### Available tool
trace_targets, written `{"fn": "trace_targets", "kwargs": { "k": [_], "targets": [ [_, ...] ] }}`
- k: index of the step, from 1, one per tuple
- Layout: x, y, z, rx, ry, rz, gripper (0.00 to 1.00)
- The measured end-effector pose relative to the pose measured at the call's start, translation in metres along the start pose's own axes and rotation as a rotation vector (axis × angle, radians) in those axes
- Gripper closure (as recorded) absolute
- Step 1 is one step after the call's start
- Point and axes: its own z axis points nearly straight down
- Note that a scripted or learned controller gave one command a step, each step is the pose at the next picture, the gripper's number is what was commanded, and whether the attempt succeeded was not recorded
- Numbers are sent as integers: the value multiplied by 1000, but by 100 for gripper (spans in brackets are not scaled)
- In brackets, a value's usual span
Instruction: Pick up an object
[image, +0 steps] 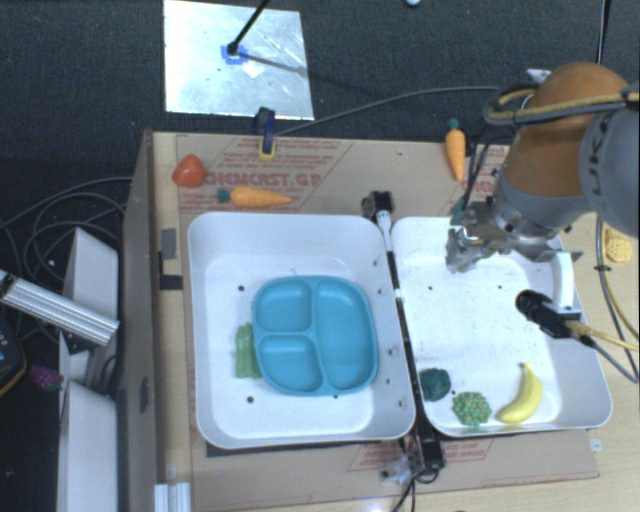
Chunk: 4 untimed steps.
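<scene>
Where curved, yellow: banana (522, 394)

Bench on dark carpet, cluttered surroundings.

Brown cardboard sheet (300, 175) with red print covers the bench top; blue clamp (266, 130) pins its far edge. Floor is dark textured carpet (70, 90). Shiny metal plate (238, 60) lies on the carpet beyond the bench, blue mark on it. Black cables (50, 215) loop on the left, beside a silver aluminium extrusion (60, 310) and white panels (90, 270). Even, flat lighting.
</scene>
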Motion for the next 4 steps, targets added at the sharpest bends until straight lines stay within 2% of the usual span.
{"fn": "trace_targets", "kwargs": {
  "k": [1,2,3,4],
  "targets": [
    [49,-13,28,2,2,-3,100],
    [49,-12,28,1,1,-2,0],
    [-4,-1,51,2,0,0,0],
    [-3,0,40,-1,1,-3,100]
  ]
}}
